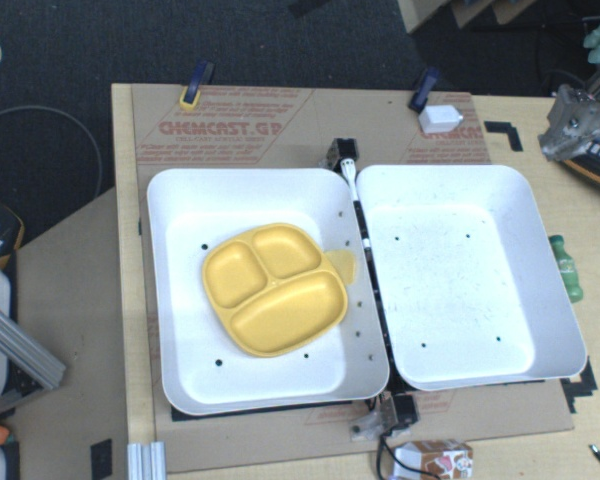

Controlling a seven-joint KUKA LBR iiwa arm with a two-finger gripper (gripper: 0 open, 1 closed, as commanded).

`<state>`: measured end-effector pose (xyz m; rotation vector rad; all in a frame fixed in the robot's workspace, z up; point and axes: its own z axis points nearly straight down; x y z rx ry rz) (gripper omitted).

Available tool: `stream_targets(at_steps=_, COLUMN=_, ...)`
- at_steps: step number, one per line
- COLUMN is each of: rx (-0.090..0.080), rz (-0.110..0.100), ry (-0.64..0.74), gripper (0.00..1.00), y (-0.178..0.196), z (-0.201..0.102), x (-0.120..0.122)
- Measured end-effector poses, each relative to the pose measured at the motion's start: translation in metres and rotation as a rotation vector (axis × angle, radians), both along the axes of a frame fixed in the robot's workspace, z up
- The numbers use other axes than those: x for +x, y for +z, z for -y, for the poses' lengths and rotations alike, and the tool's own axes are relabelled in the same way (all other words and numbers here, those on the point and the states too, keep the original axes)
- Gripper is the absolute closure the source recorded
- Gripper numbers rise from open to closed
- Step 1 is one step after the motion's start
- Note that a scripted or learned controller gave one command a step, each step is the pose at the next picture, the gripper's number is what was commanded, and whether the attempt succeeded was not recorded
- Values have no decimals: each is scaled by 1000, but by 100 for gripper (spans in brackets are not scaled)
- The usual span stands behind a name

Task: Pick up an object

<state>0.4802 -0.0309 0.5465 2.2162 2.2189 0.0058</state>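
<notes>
A yellow divided plate (pixel 273 288) with three compartments lies in the left white bin (pixel 180 208), right of its middle. A small pale yellow piece (pixel 343 265) pokes out from under the plate's right edge, close to the bin's right wall. My gripper (pixel 576 128) is a grey metal shape at the far right edge of the view. It is past the upper right corner of the right bin (pixel 460 268) and far from the plate.
A green object (pixel 566 268) lies just outside the right bin's right rim. A small white block (pixel 440 119) and two clamps (pixel 194 85) sit on the cardboard behind the bins. Cables and a small box (pixel 435 460) lie at the front edge.
</notes>
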Motion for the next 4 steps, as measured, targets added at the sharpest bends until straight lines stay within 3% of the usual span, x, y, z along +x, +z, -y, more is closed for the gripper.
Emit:
stream_targets(at_steps=1, rx=2, rz=-19, ry=-2, gripper=100, y=-120, z=-11, x=-2)
stream_targets(at_steps=2, rx=2, rz=-16, ry=7, gripper=100, y=-187, z=-88, x=-2)
stream_targets(at_steps=3, rx=4, rz=-1, ry=6, gripper=100, y=-142, z=-147, x=-1)
stream_targets(at_steps=4, rx=-1, rz=-12, ry=-8, gripper=100, y=-177, z=-83, x=-1)
